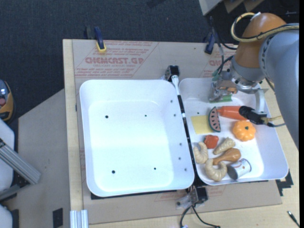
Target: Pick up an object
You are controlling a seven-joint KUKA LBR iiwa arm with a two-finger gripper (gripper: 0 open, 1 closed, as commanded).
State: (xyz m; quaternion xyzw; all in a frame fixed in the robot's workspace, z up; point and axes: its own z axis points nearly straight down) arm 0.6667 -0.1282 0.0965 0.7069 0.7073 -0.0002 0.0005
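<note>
- Dark carpet-looking floor all around, and on it a bench topped with a brown board (118,56) that has red lettering printed across the far end.
- Two shallow white bins sit side by side on the board. Left bin (95,96) has just a few small dark dots on its floor; right bin (278,163) is where all the stuff is.
- Arm (280,46) reaches in from the right — grey body, orange band above the wrist — and the gripper (222,93) hangs over the far end of the right bin.
- Can't tell how the jaws stand, too small and cluttered there. Something green peeks out just beside the tip, but nothing I can make out as held.
- Toy food in the right bin, mostly bunched in the middle and near end:
  - watermelon slice (215,119) lying partly on a yellow square (199,124)
  - carrot (230,111) just beyond the slice, close to the gripper
  - small orange pumpkin (243,131) to the right
  - red tomato-ish piece (211,140) below the yellow square
  - tan peanut (223,146), drumstick (227,156) and a pale croissant-like thing (209,164) — all touching or nearly so
  - little grey can (238,168) at the near right end of the pile
</note>
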